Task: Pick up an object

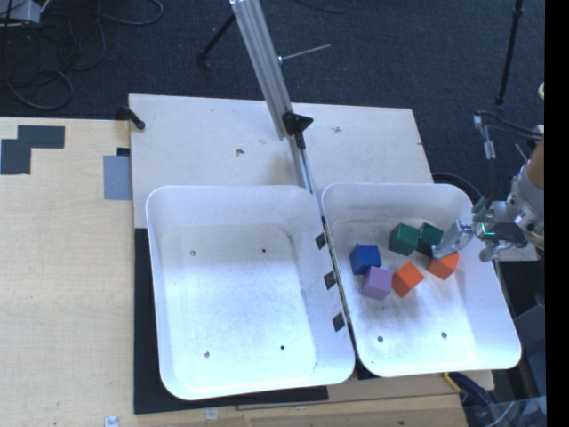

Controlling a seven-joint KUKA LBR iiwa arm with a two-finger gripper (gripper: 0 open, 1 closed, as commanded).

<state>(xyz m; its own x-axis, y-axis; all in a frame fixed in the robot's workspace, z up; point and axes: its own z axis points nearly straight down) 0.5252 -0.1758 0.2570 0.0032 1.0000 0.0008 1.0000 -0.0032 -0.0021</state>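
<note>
scanning from the left: the left bin on the desk carries nothing i could take. past the divider, the right bin carries the whole cluster, and it lies toward the bin's far half.

leftmost in the cluster is the blue cube, with the purple cube just beside it on the near side. next comes an orange cube, close against the purple one. above these sit two green cubes, touching or nearly touching each other. furthest right is a second orange block, tilted, lying near the bin's right wall.

my fingers hang at the right side of this bin, reaching in over its right wall. whether they are wide or narrow i cannot tell; the tips are too small and blurred against the white wall.

judgement: the tilted orange block is the nearest candidate. it lies just to the left of my fingers and slightly toward the camera, very close or touching; which, i cannot tell. nothing is visibly between the tips. the green pair is next nearest, further left. crowding on the block's left and the wall on its right leave little room.
</note>
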